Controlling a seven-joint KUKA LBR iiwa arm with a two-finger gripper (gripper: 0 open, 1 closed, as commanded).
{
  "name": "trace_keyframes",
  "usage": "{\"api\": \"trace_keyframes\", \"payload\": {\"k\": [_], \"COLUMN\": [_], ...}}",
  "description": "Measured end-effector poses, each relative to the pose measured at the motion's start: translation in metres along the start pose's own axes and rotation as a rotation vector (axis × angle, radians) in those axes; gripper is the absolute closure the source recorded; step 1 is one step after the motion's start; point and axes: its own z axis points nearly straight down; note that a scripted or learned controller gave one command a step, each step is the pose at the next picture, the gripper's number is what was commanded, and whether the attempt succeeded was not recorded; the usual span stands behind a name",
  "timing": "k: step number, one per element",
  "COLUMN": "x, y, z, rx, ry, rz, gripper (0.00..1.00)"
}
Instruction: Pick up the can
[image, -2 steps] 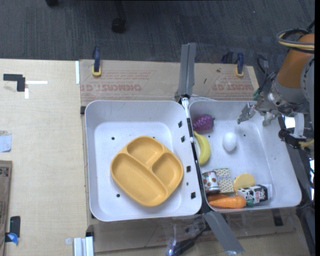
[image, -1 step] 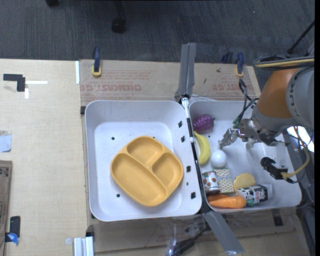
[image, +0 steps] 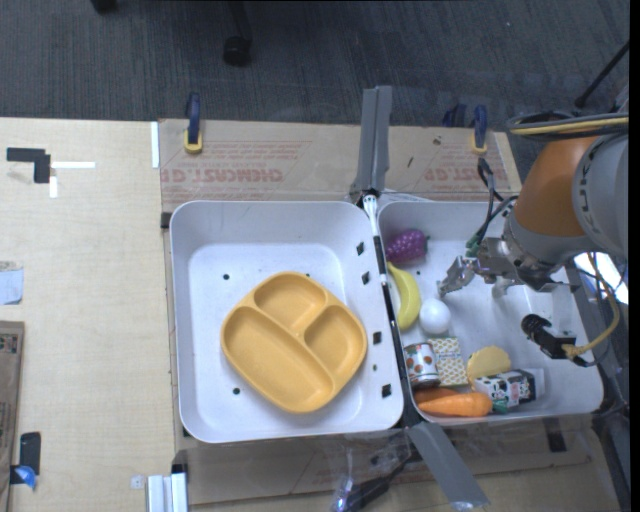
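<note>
Looking down w/ you at both bins, items as follows.

Arm (image: 575, 195): grey w/ orange band, reaching in from view's right, over the right bin.

Gripper (image: 455, 283): hangs above the right bin's middle, tips pointing toward view's left. Fingers look parted, nothing between them; you see bare bin floor under the tips.

Can (image: 421, 364): small, lying on its side in the right bin (image: 570, 400), front-left part, hard against the divider wall. White label w/ red-brown spots. Well apart from the gripper, nearer the view's bottom edge.

Neighbours of can: cracker-like square (image: 447, 360) touching its right side; carrot (image: 455, 404) just in front; white ball (image: 435, 317) just behind.

Other right-bin stock: banana (image: 405, 295) along the divider, purple grapes (image: 406, 245) at the back-left, yellow chip-shaped piece (image: 488, 362) beside the cracker, small carton (image: 512, 389) lying at the carrot's right end.

Left bin (image: 200, 250): holds one yellow divided plate (image: 292, 342), three compartments, sitting flat & turned at an angle.

Bench (image: 80, 300): light wood at left, cardboard sheet (image: 270, 160) under bins' back, held by blue clamps.

Cables: black lead w/ connector (image: 545, 335) dangles from the wrist over right bin's right side.
</note>
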Motion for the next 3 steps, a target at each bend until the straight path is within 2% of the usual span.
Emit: {"api": "trace_keyframes", "payload": {"k": [1,2,3], "x": [0.002,0.034,0.021], "y": [0.070,-0.028,0.065], "z": [-0.001,0.000,0.000], "rx": [-0.002,-0.002,0.000], "ry": [-0.001,-0.002,-0.001], "rz": [-0.036,-0.247,-0.054], "gripper": [0.00,0.00,0.00]}}
